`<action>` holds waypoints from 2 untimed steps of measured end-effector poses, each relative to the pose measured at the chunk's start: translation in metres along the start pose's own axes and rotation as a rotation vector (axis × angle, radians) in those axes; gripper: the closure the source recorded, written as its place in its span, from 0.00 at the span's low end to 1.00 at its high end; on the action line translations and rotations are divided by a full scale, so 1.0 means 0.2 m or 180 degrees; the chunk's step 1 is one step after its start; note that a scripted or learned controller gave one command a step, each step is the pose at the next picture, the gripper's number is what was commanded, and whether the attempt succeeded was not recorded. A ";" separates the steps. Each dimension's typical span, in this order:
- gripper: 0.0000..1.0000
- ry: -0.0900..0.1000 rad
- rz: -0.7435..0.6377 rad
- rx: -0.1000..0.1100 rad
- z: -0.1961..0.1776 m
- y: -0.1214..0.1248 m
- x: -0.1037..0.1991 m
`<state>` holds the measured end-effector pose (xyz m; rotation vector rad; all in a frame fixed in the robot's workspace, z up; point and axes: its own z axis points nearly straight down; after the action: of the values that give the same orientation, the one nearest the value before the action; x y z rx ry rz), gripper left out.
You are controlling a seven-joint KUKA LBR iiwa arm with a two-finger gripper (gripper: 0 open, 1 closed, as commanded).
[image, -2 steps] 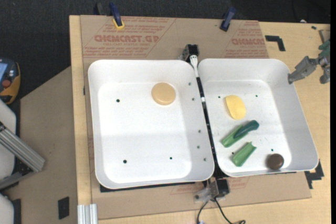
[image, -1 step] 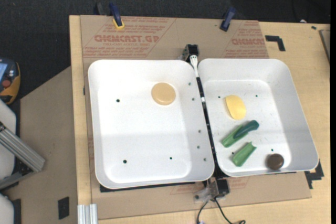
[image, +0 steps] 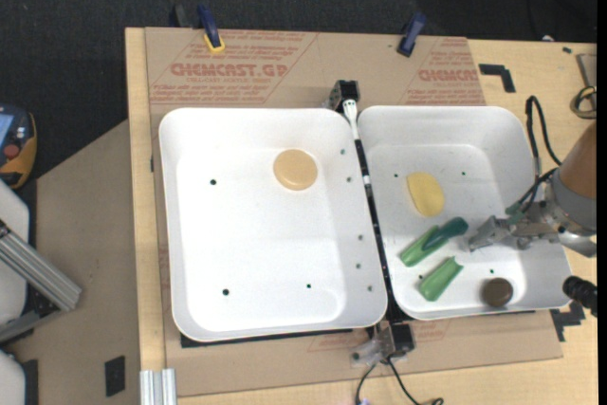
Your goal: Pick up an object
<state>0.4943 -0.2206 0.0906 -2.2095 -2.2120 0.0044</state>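
End effector (image: pixel 486 233) low in right bin (image: pixel 493 123), finger state: cannot tell. Nearest target, green peg (image: pixel 432 241), lies just left of tip, long axis slanting up-right. Brown ball (image: pixel 496 291) below.

Green obj (image: pixel 432 241), tilted, right bin (image: pixel 446 123), by green wedge (image: pixel 440 280)

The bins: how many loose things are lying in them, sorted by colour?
Tan: 1, the disc in the left bin.
Yellow: 1, the oval in the right bin.
Green: 2, the long piece and the short piece, right bin.
Brown: 1, the lump, right bin.
Total: 5.
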 end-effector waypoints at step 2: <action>0.00 -0.0018 0.0016 -0.0017 -0.54 -0.10 0.04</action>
<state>0.4752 -0.2130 0.1991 -2.2207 -2.2120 0.0047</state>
